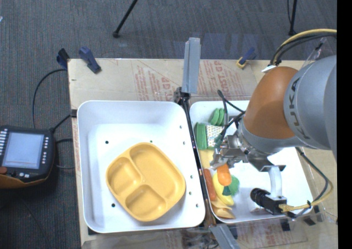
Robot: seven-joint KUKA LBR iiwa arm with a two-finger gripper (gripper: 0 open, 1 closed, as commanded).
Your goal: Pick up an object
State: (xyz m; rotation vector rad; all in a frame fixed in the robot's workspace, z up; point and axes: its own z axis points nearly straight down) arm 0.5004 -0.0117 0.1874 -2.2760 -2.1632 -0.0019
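Two white bins sit side by side; the left bin [93, 132] holds a yellow divided tray [145, 181]. The gripper [223, 165] hangs over toy food [223, 184] at the right bin's [300, 184] left edge. Jaw state: cannot tell.

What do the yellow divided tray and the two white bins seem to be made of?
The yellow divided tray looks like moulded plastic with a matte finish: uniform colour, rounded compartment edges, soft highlights. The left bin and right bin look like smooth white plastic or coated metal; thin rolled rims and faint sheen leave it open.
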